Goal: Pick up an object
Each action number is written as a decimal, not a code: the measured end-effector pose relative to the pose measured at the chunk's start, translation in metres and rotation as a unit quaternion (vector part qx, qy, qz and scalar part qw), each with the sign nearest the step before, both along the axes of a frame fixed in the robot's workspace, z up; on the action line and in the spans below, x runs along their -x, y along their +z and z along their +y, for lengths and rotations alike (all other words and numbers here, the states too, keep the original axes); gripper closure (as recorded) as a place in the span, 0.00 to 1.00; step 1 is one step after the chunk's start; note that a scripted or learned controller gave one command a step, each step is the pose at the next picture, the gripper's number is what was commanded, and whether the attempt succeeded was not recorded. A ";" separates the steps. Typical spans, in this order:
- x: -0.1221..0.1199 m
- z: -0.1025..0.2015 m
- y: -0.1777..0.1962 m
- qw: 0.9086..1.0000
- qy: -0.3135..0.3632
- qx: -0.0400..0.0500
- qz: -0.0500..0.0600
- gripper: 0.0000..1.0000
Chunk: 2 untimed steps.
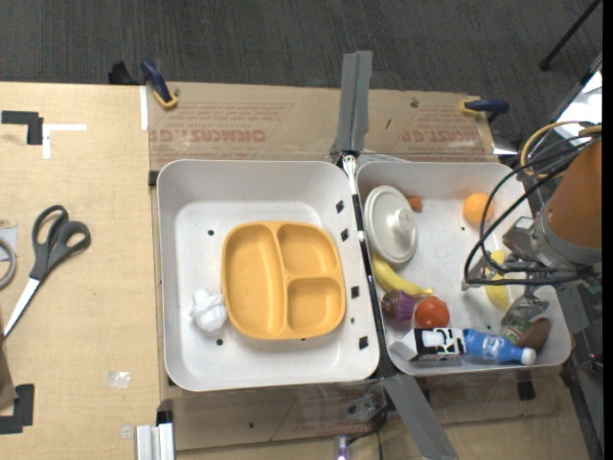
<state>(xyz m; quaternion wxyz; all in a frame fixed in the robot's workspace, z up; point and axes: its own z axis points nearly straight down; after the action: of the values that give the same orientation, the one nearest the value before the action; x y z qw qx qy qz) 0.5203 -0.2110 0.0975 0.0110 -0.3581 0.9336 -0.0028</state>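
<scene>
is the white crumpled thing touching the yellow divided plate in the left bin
Touching. The camera view shows the white crumpled wad pressed against the lower-left rim of the yellow plate, with no bin floor between them.

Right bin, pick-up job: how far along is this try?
Done: the arm has reached over the right bin, with the gripper low near its right side, by a yellow item and a brown item. In hand: nothing visibly between its fingers. Left: the grasp and lift; the banana, tomato, orange, bottle and white lid all lie in the bin.
</scene>
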 end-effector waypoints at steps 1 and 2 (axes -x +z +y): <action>-0.131 0.067 0.000 1.000 -0.024 0.001 0.005 0.00; -0.080 -0.010 -0.003 0.997 0.081 0.002 0.008 0.00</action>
<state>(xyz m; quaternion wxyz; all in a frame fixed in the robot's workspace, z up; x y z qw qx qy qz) 0.6007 -0.2211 0.0944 0.0031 -0.4328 0.9015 -0.0009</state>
